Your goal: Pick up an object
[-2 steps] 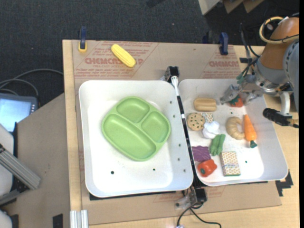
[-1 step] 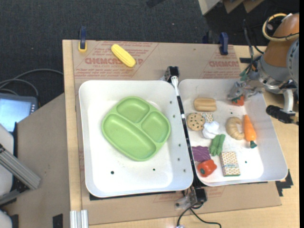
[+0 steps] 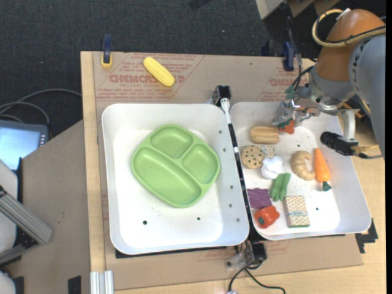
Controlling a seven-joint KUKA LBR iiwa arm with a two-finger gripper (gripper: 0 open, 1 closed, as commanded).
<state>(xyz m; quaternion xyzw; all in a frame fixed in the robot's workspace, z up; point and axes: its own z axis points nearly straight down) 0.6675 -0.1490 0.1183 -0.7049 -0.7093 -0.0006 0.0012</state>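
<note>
Fingers [image 3: 286,122] low in the right bin [image 3: 349,216], state hard to tell. Just below-left, a hot dog bun [image 3: 264,134]; farther below, cookie [image 3: 252,157] and carrot [image 3: 321,167].

1. Red print reading "CHEMCRAF…" stands on the brown board [image 3: 202,72] covering the table, just left of the yellow corn cob [image 3: 158,71], which hides the word's end.
2. Smaller red lines around it are too blurred to read.

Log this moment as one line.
arm: over right bin back | gripper: by hot dog | green plate: left bin | corn: on bench
</note>
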